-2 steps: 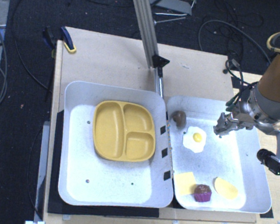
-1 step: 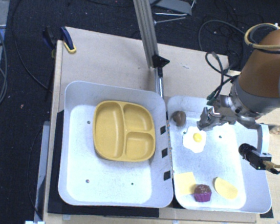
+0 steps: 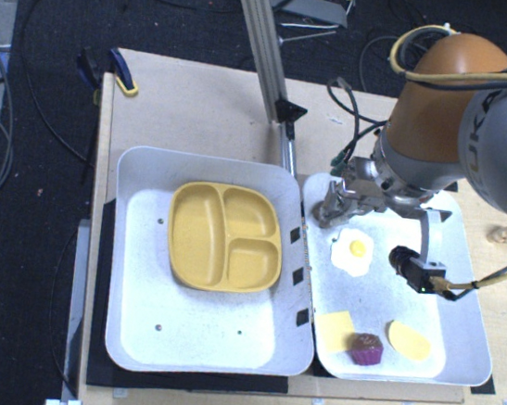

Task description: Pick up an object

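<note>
White and yellow, the fried egg toy (image 3: 353,252) is lying flat in the right bin (image 3: 464,301), near that bin's far left corner, and it looks like the piece your arm is working toward. You are looking at the approach step: the gripper (image 3: 329,209) is hanging low over the bin's far left end, just beyond the egg and seemingly not touching it. Nothing is sitting between the fingers as far as this slanted view lets you judge. Whether those fingers are apart or together I cannot tell, because the wrist body is covering them from above.

For the next move, you are needing a short shift toward the near side of the bin so the fingertips are straddling the egg, then a straight descent and a close. The egg is thin and flat against the floor, so you are probably needing to go right down to the bin surface to catch its edge.

As for orientation, the egg is roughly round with a slightly irregular outline, so it is offering no strong long axis; if anything it is running a little longer from far to near. Its yolk is facing up.

Other candidates are waiting at the near end: a yellow square slice (image 3: 334,330), a purple piece (image 3: 366,349) and a yellow oval (image 3: 409,341)
</note>
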Controlling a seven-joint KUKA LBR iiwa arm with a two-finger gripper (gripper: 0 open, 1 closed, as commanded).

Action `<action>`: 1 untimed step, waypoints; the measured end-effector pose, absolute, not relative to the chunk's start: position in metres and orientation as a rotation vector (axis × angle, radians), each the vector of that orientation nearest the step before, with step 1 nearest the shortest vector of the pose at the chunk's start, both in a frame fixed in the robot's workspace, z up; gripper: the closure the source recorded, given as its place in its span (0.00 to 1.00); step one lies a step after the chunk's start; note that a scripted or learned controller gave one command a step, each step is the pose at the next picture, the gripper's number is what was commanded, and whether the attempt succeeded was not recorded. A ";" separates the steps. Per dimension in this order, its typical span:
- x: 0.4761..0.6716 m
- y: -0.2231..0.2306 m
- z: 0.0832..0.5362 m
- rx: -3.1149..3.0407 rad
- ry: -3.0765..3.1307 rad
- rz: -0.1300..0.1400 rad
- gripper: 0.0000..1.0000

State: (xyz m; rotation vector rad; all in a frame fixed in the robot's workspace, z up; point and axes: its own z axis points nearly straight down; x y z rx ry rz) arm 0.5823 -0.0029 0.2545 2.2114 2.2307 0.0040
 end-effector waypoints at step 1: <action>0.587 0.045 0.256 2.212 2.230 0.003 1.00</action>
